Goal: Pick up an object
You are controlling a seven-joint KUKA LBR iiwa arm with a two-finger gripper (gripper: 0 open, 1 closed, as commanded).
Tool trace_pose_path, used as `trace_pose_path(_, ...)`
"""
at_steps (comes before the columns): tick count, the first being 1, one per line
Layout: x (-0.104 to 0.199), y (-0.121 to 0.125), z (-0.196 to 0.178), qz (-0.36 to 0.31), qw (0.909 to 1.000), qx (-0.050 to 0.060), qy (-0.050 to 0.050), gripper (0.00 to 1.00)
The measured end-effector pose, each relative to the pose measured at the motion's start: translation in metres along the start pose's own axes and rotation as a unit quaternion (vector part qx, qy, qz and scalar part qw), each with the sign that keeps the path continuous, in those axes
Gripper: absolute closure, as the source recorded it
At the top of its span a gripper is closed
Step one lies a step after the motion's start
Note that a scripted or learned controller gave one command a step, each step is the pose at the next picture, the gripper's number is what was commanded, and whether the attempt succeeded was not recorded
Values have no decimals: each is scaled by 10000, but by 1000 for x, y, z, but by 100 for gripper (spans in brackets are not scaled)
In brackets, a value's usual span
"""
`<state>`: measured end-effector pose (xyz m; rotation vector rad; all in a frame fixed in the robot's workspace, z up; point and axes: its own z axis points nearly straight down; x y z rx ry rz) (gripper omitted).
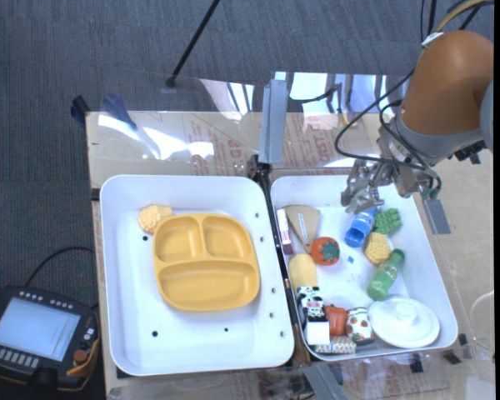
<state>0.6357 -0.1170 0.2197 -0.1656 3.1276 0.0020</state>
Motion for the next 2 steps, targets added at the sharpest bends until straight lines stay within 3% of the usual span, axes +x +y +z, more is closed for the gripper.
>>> trace_pose_path(1,29,-66,98,-809,9967,-25,73,100)
trace_pose_path(2,-8,-10,11,-1023,9948,7,-16,100)
